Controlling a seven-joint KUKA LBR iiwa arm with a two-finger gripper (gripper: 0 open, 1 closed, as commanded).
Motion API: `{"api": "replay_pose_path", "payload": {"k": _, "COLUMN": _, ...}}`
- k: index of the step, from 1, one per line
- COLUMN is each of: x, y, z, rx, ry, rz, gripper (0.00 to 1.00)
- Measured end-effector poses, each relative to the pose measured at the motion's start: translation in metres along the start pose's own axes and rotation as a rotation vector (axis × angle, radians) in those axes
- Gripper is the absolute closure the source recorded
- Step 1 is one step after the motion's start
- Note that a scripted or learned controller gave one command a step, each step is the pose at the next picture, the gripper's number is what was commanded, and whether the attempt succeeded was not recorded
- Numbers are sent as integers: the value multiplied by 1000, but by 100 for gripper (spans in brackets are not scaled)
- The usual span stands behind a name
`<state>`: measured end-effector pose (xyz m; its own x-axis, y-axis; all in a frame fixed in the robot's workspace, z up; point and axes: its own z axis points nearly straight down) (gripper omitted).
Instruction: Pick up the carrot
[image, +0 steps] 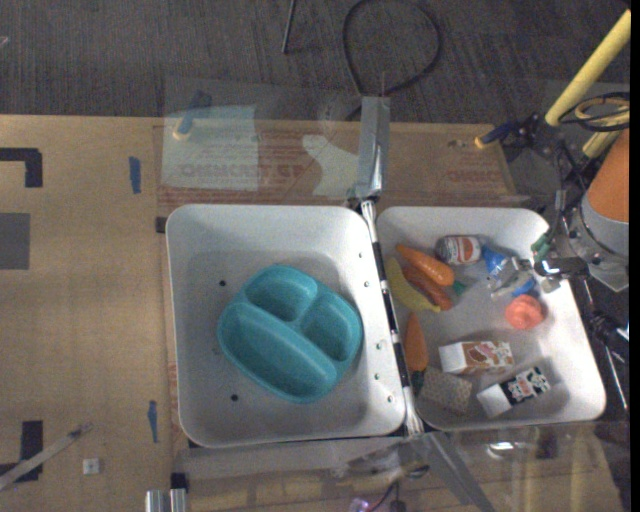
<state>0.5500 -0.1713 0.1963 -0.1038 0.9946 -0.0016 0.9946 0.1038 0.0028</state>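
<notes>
Nothing picked yet: your carrot (416, 345) lies untouched against the left wall of the right bin (590, 385), well apart from the pincer (518, 272), which hovers released and empty near the bin's upper right, so approach, grasp, lift all remain.

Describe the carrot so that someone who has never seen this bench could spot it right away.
Look in the right-hand white bin, the one crowded with toy food beside the bin holding the teal divided plate. Go to its left wall, near the front: the carrot lies there lengthwise along the wall. It is a slim orange taper with a dark green tip at its near end, unlike the banana farther back.
</notes>
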Motion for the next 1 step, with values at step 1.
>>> {"api": "replay_pose_path", "payload": {"k": 1, "x": 24, "y": 78, "z": 77, "rx": 0, "ry": 0, "rz": -152, "gripper": 0}}
